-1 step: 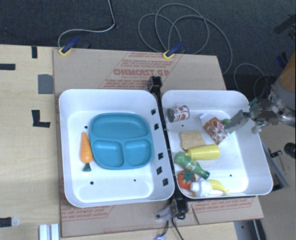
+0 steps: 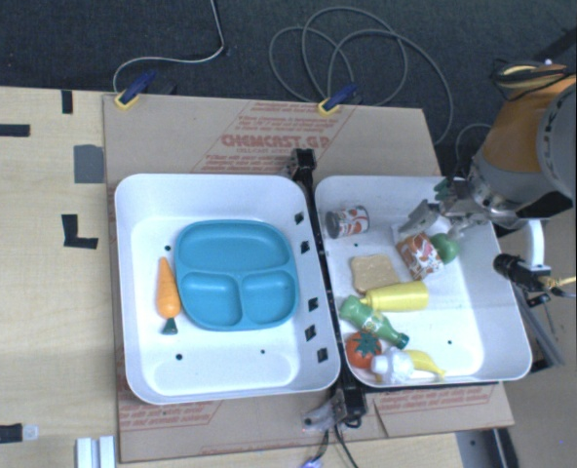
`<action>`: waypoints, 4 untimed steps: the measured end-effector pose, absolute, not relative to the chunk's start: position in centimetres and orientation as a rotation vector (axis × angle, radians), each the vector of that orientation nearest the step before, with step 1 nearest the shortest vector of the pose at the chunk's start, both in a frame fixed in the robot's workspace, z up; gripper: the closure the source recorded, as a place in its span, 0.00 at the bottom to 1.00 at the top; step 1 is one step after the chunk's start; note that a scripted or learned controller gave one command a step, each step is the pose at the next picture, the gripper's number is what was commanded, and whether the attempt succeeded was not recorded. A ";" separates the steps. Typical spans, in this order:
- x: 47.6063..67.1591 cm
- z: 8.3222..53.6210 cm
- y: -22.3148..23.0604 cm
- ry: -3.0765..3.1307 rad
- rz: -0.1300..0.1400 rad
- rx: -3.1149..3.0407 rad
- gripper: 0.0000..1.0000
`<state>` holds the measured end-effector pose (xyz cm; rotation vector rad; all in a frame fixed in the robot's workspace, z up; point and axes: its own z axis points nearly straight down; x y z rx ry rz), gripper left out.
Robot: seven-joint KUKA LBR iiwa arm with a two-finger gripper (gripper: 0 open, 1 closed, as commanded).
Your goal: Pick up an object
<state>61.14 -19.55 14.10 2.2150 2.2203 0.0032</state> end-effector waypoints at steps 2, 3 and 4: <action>60.2 8.6 -15.0 2.219 0.001 2.217 0.00; 60.3 9.7 -14.9 2.218 0.004 2.216 1.00; 59.9 18.5 -8.2 2.224 0.001 2.219 1.00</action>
